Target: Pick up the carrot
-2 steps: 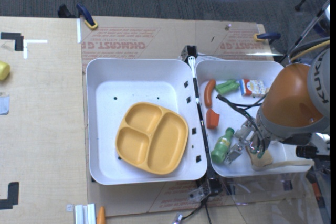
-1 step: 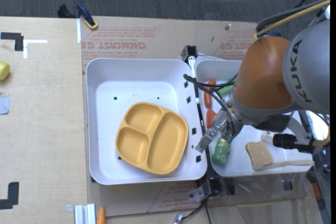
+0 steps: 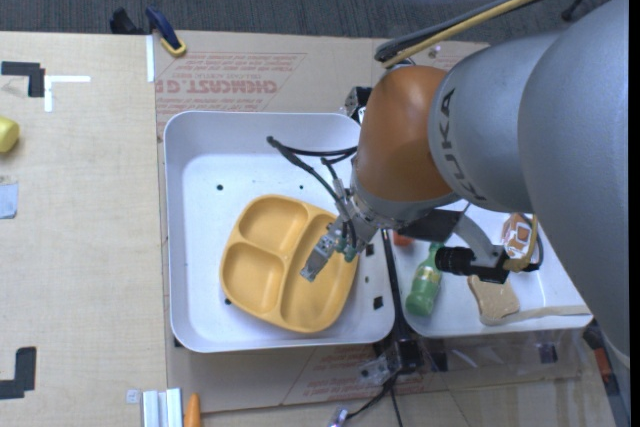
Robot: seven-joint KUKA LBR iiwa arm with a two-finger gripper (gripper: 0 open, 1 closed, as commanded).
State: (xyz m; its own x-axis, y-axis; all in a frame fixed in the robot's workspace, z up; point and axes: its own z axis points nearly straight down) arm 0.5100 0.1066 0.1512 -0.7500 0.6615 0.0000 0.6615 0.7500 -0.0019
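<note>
A small orange piece, apparently the carrot (image 3: pixel 402 238), peeks out from under the arm's wrist at the left edge of the right bin (image 3: pixel 560 290); most of it is hidden. My gripper (image 3: pixel 322 260) hangs over the left bin (image 3: pixel 190 215), above the right compartments of a yellow divided plate (image 3: pixel 265 265). It is to the left of the carrot, across the wall between the bins. I see nothing held in it. The arm's orange band (image 3: pixel 400 140) and grey body cover much of the right bin.
A green bottle (image 3: pixel 424 285) lies in the right bin near the divider, with a slice of bread (image 3: pixel 492 300) to its right. A small orange-and-white item (image 3: pixel 518 235) sits behind them. A yellow object (image 3: pixel 6 135) rests on the bench at far left.
</note>
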